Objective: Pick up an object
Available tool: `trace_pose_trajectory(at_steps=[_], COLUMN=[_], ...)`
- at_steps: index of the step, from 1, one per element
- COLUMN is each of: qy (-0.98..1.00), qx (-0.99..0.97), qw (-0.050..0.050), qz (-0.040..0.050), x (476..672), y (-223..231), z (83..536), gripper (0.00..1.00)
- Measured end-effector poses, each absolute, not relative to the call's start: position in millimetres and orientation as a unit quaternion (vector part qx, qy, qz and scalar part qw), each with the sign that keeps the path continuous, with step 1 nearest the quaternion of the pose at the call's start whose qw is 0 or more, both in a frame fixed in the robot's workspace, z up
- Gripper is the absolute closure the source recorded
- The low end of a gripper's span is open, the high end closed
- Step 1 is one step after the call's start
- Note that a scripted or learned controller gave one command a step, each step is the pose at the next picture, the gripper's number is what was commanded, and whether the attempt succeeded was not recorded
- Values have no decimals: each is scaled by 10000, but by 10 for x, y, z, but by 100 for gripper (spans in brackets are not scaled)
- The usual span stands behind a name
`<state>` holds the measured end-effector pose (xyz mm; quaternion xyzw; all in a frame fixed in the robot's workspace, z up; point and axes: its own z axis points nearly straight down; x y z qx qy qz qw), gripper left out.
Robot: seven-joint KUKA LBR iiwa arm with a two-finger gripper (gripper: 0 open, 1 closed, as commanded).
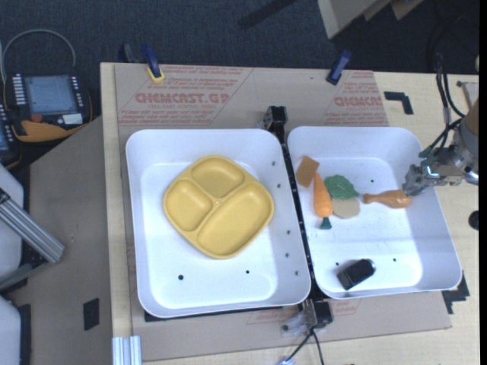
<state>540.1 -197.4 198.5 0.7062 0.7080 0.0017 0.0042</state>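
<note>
Gripper (pixel 417 176) is hovering over the right bin (pixel 437 242), near its right wall, just beside the thick end of a drumstick (pixel 386 198). Whether its jaws are standing open or closed cannot be told, and nothing is showing between them. Drumstick is lying flat, pointing left toward a tan disc (pixel 346 209) and green leaf (pixel 339 185). Carrot (pixel 323 197) is lying beside these, a tan wedge (pixel 307 170) above it. Black block (pixel 355 273) is sitting near the front wall. Yellow tray (pixel 219 215) is resting in the left bin (pixel 152 204).
</note>
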Motion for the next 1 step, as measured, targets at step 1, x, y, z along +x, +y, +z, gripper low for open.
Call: trace_pose_trajectory(at_steps=[1], qy=[7076], qx=[7066], qw=[29], qz=[9], x=[5412], y=[-1977], z=[2270], gripper=[100])
